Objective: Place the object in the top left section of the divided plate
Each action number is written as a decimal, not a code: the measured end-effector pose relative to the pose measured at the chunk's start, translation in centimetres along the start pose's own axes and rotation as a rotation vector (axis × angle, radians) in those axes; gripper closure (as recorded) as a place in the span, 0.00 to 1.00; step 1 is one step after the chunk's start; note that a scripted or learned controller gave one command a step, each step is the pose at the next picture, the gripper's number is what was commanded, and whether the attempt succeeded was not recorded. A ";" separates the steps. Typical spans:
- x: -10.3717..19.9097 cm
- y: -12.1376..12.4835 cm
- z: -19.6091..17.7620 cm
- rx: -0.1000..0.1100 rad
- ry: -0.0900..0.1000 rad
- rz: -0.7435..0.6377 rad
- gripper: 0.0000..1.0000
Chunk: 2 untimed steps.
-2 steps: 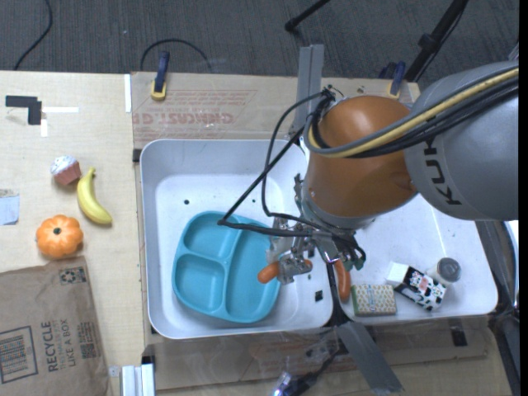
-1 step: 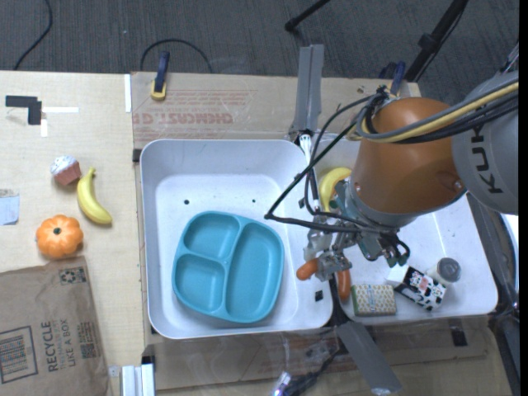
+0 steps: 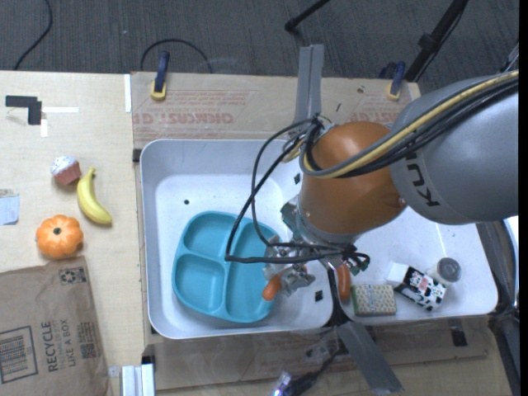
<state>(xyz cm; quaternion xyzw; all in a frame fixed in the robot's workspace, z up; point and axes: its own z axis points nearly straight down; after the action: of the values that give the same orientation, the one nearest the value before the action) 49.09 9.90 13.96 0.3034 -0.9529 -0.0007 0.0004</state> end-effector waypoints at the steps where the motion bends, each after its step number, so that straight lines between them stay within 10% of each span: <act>1: -0.1 -0.1 -0.9 0.000 -0.003 0.006 1.00; 2: -0.4 0.9 4.1 0.006 -0.016 -0.099 1.00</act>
<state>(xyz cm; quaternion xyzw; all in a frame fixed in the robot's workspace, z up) 48.87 10.83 9.84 0.3503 -0.9366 -0.0005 -0.0083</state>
